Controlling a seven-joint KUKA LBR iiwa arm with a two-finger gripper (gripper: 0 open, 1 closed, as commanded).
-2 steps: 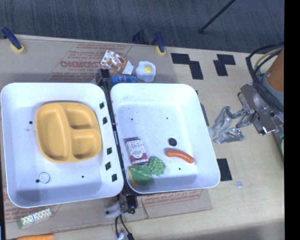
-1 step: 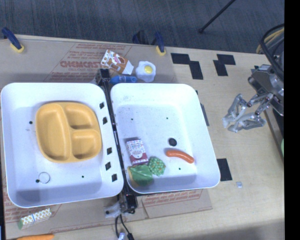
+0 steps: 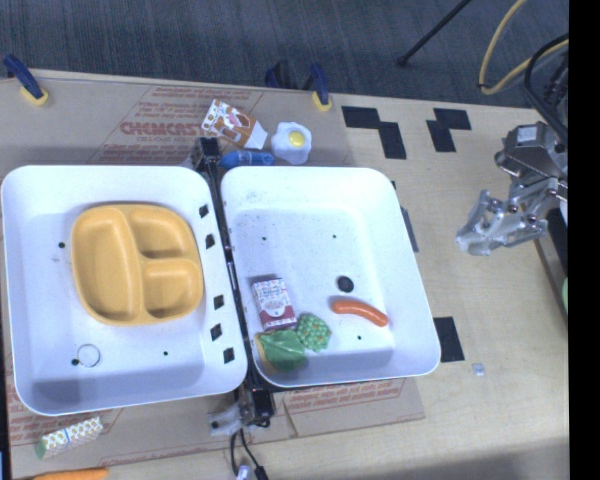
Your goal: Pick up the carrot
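The cardboard sheet under the two bins carries red print; the large word seems to begin "CHEMCAS", but it runs under the bin rim and the smaller lines are too fine to read. A small red-and-white packet lies in the right shallow white bin, its label too blurred to make out, and a printed red-and-white carton sits on the cardboard behind the bins, equally illegible.

The slim orange carrot lies flat in the right bin's near right part, close to the right wall yet apart from it, with a small dark round spot just behind it. To its left sit a green bumpy broccoli piece and a green leafy toy against the near wall (the far half of this bin's floor is bare).

The left white bin holds a yellow divided plastic tray.

The silver two-finger gripper hangs over the bare bench well right of the bins; whether its fingers are spread cannot be told.
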